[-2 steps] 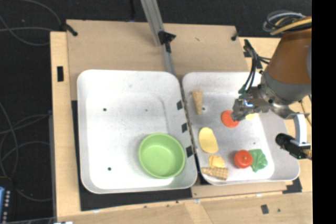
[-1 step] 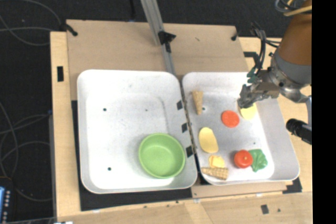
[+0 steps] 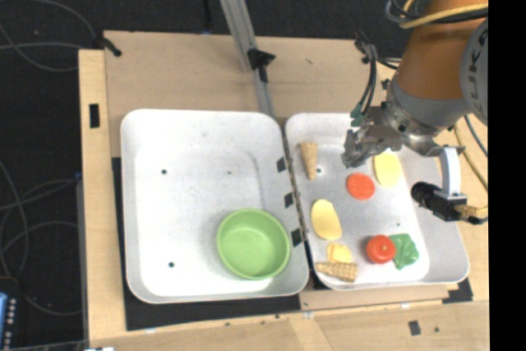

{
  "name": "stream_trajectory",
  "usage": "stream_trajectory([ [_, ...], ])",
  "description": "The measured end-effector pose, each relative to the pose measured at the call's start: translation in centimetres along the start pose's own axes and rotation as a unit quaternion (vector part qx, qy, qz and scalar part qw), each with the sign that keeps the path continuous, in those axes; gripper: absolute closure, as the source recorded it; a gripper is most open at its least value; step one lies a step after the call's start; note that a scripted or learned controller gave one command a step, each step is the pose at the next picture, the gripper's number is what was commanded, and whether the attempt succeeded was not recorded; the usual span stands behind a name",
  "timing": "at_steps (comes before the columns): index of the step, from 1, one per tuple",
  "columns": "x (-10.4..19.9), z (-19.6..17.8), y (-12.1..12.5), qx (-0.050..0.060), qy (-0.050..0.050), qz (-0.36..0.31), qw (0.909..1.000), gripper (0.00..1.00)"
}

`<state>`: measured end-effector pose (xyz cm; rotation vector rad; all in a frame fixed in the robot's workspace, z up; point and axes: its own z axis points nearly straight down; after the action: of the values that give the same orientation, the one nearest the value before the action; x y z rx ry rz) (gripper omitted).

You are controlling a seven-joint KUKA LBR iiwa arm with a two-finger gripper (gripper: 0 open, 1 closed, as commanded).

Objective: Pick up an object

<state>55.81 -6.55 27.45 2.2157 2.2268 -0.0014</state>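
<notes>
The gripper (image 3: 359, 150) hangs over the far part of the right bin (image 3: 444, 259), close inside that bin's far rim; whether it is wide or narrow cannot be told from this angle, and nothing shows between its tips. To its left, bare bin floor runs as far as the ice-cream cone (image 3: 309, 159), which lies just short of the divide between the two bins. Nearer the camera there is open floor between the scattered pieces.

Just below the gripper, on the camera side, lies the orange-red round piece (image 3: 360, 187), near but apart from it. The pale yellow piece (image 3: 388, 168) sits just to the gripper's right, partly under the wrist. Farther toward the near rim lie the yellow lemon-like piece (image 3: 326, 218), the waffle piece (image 3: 339, 263), and the tomato with green leaf (image 3: 389, 249).

Well away to the gripper's left, the left bin (image 3: 164, 144) bears a green bowl (image 3: 253, 243) by its near right corner.
</notes>
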Motion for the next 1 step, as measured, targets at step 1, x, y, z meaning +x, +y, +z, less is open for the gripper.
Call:
stream_trajectory([
  [1,5.07,-0.35,1.13,-0.001,0.000,-0.001,1.0000,1.00],
])
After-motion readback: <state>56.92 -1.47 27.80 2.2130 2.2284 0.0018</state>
